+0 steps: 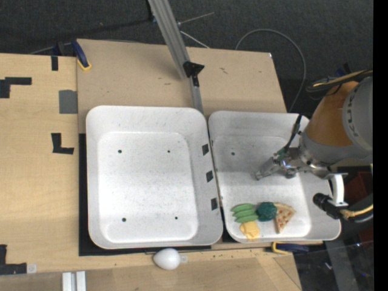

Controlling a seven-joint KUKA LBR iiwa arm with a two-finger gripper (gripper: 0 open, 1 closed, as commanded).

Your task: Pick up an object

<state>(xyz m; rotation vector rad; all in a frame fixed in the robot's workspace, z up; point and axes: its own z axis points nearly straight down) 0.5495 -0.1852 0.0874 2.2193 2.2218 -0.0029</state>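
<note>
Lying nearest: one white egg-shaped object on the table, just outside the front rim of the left bin.
Bins: two shallow white bins side by side, left bin and right bin, their inner rims touching.
Objects in right bin: four small items grouped in its front corner, close together.
Green item: one ridged light green piece, leftmost of the group.
Yellow item: one small yellow piece, just in front of the green one.
Dark item: one dark green, broccoli-like lump, between the green piece and the slice.
Slice: one tan pizza-like wedge, rightmost.
Hand: low over the middle of the right bin, behind the group and apart from it; whether its fingers are open or closed, I cannot tell; nothing seen between them.
Arm: one, grey with orange band, entering from the right.
Farthest: one grey metal post slanting up beyond the bins.
</note>
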